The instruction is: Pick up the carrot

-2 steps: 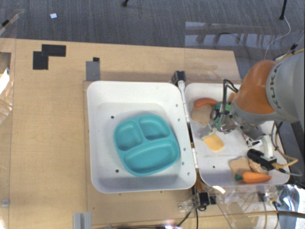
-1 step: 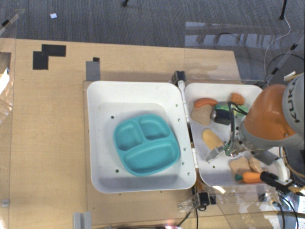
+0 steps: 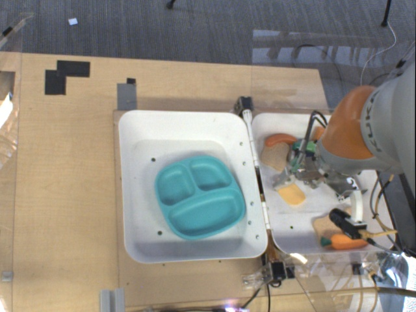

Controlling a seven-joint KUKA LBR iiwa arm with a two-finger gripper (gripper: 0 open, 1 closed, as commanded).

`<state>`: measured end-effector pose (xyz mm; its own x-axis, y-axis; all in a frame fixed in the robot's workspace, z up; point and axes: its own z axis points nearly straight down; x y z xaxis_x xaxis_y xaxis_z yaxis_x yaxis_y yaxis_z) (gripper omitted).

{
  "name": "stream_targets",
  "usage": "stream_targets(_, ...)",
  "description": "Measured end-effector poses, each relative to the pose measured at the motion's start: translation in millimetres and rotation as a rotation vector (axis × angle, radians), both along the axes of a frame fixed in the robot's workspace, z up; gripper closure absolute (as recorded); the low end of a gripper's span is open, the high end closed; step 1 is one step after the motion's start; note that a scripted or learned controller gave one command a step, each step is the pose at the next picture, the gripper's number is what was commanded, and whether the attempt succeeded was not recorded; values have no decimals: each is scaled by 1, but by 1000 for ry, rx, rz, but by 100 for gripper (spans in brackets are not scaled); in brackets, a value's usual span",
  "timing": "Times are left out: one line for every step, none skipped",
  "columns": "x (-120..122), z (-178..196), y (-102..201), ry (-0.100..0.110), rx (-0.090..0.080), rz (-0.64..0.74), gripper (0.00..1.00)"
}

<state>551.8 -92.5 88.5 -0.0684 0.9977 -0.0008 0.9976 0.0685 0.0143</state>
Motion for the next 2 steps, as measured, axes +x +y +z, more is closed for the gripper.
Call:
stream_targets(-45,1,-3,-4,-5,185,0)
stream_targets(-41,13,-1,-12,-3,189,100)
